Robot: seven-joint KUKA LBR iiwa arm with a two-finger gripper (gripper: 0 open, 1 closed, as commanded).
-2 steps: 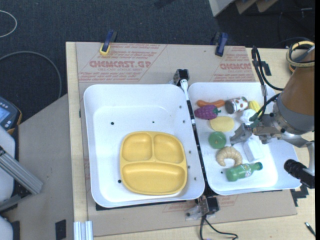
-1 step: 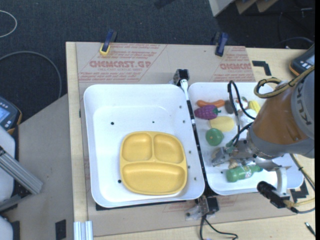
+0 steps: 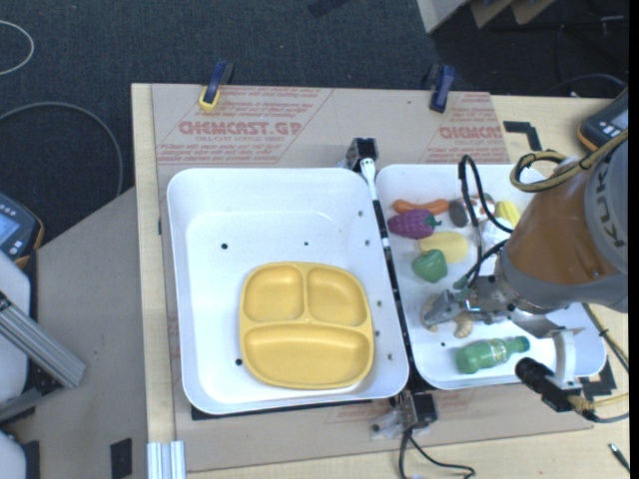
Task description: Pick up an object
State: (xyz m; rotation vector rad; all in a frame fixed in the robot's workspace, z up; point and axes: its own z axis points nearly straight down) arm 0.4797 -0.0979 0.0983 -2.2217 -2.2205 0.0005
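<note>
Objects for picking lie in the right bin (image 3: 431,372): a purple toy eggplant (image 3: 410,225) with a green stem, an orange carrot-like piece (image 3: 420,207) just behind it, a pale yellow rounded piece (image 3: 451,245), a small green pepper shape (image 3: 430,264), a yellow piece (image 3: 508,212) partly hidden by the arm, and a green bottle (image 3: 489,353) lying on its side near the front wall. All look like smooth moulded plastic.

Both bins are shallow, white and glossy with rounded corners, and sit side by side on a wooden bench (image 3: 300,118) whose top is covered by brown printed cardboard held down by a yellow clamp (image 3: 213,89) and a blue clamp (image 3: 440,88) at the far edge. Dark carpet with loose cables surrounds the bench. The left bin (image 3: 200,267) holds a yellow divided tray (image 3: 307,323), matte, with two small compartments behind one long one.

The grey arm (image 3: 564,242) with its orange band reaches over the right bin. Its gripper (image 3: 445,312) hangs low between the green pepper shape and the green bottle, just above the bin floor. Metal fingers (image 3: 435,314) point leftward, but the view is too blurred there to tell whether they are apart or closed, and nothing can be made out between them.
</note>
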